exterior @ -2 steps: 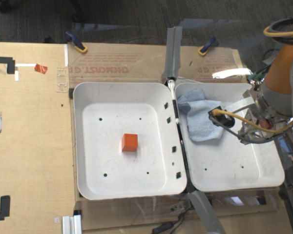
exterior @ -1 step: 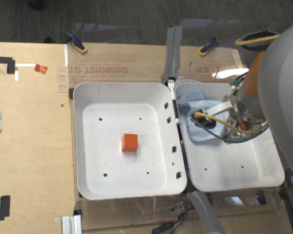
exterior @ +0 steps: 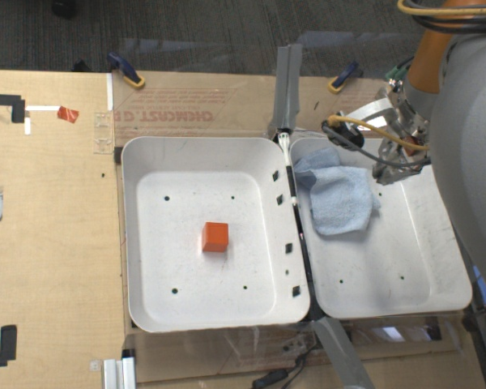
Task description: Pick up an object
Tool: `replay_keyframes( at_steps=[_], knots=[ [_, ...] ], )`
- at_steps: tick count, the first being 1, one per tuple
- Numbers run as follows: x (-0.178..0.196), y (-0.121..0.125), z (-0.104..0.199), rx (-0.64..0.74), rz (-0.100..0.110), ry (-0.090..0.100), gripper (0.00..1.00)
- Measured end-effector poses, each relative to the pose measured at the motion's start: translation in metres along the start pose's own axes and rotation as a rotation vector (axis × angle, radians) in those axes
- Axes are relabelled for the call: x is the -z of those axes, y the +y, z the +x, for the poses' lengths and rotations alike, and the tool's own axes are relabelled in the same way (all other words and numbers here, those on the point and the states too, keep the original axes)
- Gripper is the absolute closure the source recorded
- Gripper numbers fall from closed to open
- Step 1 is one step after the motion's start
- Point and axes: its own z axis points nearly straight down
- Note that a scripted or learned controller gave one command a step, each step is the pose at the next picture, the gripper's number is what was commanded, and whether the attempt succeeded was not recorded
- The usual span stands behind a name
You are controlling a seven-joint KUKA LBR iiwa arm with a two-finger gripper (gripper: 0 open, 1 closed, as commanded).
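Pale blue crumpled terry cloth [exterior: 340, 199] is your nearest candidate. It lies just beside the two-finger gripper [exterior: 395, 168], on the side away from the arm, in the shallow white plastic bin [exterior: 389, 254] under the gripper. Whether the gripper is apart or together, I cannot tell from this angle (the wrist hardware crowds it). It looks poised above the bin's back edge, with the cloth's near hem almost under it. Slide across until you're over the thickest bunched fold, not the thin hem, then come straight down and pinch a ridge. The small orange-red cube [exterior: 215, 237] sits well apart from the gripper, in the neighbouring white bin [exterior: 166, 254] beyond the divider, and I'd judge it the longer reach.
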Motion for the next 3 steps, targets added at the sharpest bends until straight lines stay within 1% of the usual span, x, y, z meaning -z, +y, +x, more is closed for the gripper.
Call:
replay_keyframes(
  at_steps=[1,2,3],
  knots=[
    [-0.070,-0.028,-0.002,-0.007,0.001,-0.003,1.00],
    [0.000,-0.013,0.056,0.005,0.000,0.002,1.00],
    [0.121,-0.046,0.057,0.032,-0.001,0.002,1.00]
  ],
)
